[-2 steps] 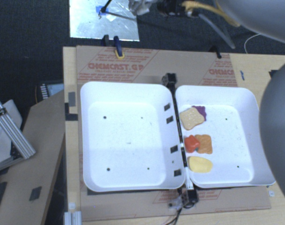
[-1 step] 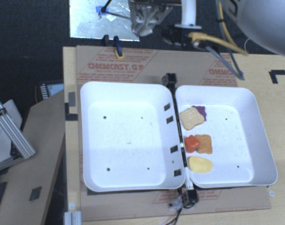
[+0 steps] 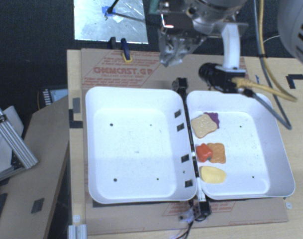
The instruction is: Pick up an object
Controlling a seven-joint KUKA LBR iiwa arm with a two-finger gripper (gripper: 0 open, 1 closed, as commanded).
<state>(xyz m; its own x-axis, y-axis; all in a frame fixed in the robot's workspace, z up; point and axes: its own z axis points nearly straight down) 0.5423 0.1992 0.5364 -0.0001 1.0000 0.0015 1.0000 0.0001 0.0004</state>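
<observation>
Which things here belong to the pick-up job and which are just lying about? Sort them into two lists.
Job:
end effector, raised behind the bins
bread-slice toy, right bin
purple piece behind it
red piece
orange piece
yellow piece

Lying about:
left bin
foil sheet
blue clamp
yellow cables

Single fixed camera, mounted above the bench (image 3: 51, 133) and looking down at a slant toward the far side. Both white bins fall within frame: left bin (image 3: 94, 148) and right bin (image 3: 270, 148), side by side at mid-distance. The near bench edge sits at the bottom; dark floor lies beyond. The arm (image 3: 226, 4) enters at the top right, close under the lens.
</observation>
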